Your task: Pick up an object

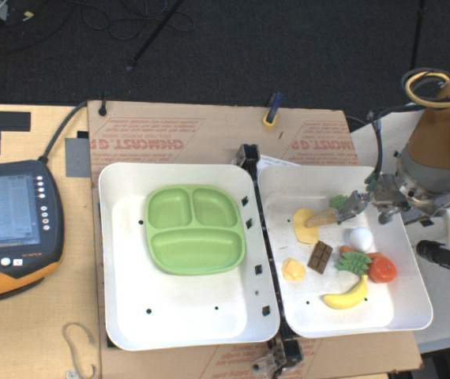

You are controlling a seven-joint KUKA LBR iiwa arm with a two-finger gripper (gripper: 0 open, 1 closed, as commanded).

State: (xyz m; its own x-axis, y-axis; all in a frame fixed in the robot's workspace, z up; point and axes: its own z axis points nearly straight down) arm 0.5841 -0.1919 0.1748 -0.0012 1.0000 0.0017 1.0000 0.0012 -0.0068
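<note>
One arm (430, 144) reaches in over the right bin (410, 310), its orange band high and its wrist angled down toward the bin's far side. The gripper (354, 204) hangs low above the toys near the bin's middle, just beyond a white egg (361, 238) and beside a yellow wedge (304, 224) with a tan stick. Whether its fingers are apart or together cannot be told, and nothing shows between them. Nearer the bin's front edge lie a banana (346, 295), a tomato (382, 269), a green leafy piece (354, 261), a brown chocolate bar (320, 257) and a small yellow lump (293, 270).
</note>
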